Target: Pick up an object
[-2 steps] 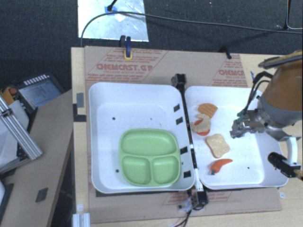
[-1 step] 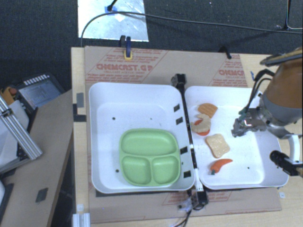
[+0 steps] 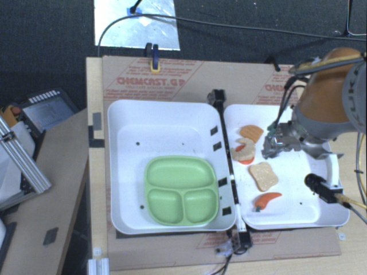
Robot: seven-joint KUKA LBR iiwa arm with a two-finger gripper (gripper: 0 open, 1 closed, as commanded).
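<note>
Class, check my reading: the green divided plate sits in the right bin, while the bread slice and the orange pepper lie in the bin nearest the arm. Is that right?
Not quite. The camera view shows the green divided plate in the left bin, not the right. The bread slice and orange pepper do lie in the right bin, nearest the arm.

We see two white bins (image 3: 166, 119) on pale brown board printed with red lettering (image 3: 150, 80). At lower centre sits a light green divided tray (image 3: 180, 189). To the right lie tan bread (image 3: 264, 176), an orange pepper (image 3: 268, 199) and an orange-brown piece (image 3: 251, 133). The arm (image 3: 330, 93) shows orange and grey.
</note>
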